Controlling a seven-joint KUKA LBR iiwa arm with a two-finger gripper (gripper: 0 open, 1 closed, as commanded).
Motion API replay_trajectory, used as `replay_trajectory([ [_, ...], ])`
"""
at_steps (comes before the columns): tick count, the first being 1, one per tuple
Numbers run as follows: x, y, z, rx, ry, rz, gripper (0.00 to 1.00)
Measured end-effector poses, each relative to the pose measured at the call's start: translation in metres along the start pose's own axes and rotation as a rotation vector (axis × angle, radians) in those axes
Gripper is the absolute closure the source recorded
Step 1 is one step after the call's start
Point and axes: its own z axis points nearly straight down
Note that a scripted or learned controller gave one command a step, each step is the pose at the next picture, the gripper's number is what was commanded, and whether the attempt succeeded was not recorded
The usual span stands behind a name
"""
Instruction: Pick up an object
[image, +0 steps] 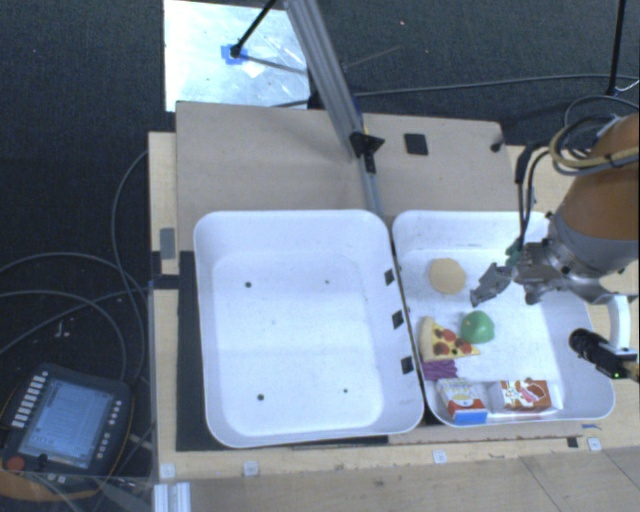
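Note:
The right bin (570, 330) holds several small objects. A tan round piece (447, 275) lies near its upper left. Below it sit a green ball-like object (478, 326) and a pizza slice toy (441, 341). A purple item (440, 369) lies under the pizza slice. Along the front wall are a red-and-white carton (463, 399) and a red packet (525, 395). My gripper (492, 284) hangs over the bin between the tan piece and the green object, just right of the tan piece. Nothing shows between its fingers.
The left bin (220, 250) stands beside the right one. A slanted metal pole (335, 85) rises from the bench behind the bins. The arm's orange band (600, 205) and cables crowd the right side. A teach pendant (65, 415) lies on the floor at lower left.

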Motion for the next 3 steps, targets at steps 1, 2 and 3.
replay_trajectory([
  [1,0.0,0.0,0.0,0.0,0.0,0.0,0.0],
  [2,0.057,0.128,0.002,-0.001,0.0,-0.004,0.0],
  [3,0.026,0.081,0.066,0.006,0.0,0.003,0.0],
])
